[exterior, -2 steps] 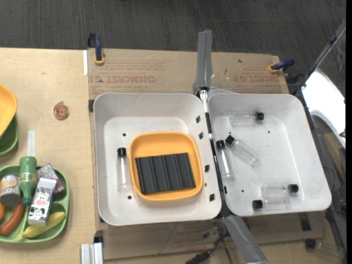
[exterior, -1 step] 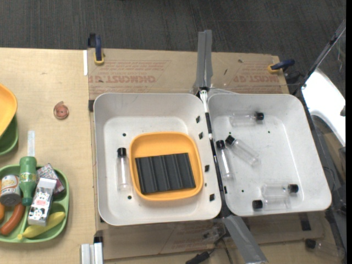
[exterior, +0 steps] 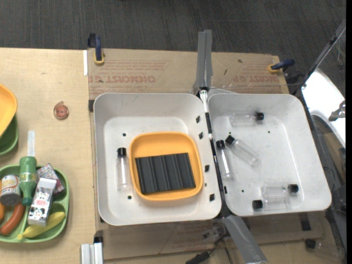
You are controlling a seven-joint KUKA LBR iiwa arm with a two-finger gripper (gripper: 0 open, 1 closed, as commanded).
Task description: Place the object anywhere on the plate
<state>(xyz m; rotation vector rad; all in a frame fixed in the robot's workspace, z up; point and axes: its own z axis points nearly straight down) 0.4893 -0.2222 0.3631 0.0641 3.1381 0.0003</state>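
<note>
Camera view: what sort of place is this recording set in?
Probably a robotics lab test bench: two shallow white bins clamped onto cardboard, clear vials as pick objects, an orange plate holding a dark ridged block, and toy food on a green tray.

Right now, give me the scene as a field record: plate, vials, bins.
plate: yellow plate in the left bin
on plate: dark ribbed block, lying flat
left bin vial: clear vial left of the plate, black cap toward the far side
right bin: right bin holds about five clear black-capped vials, e.g. one near the divider
off bench: green tray of toy food at left
</note>
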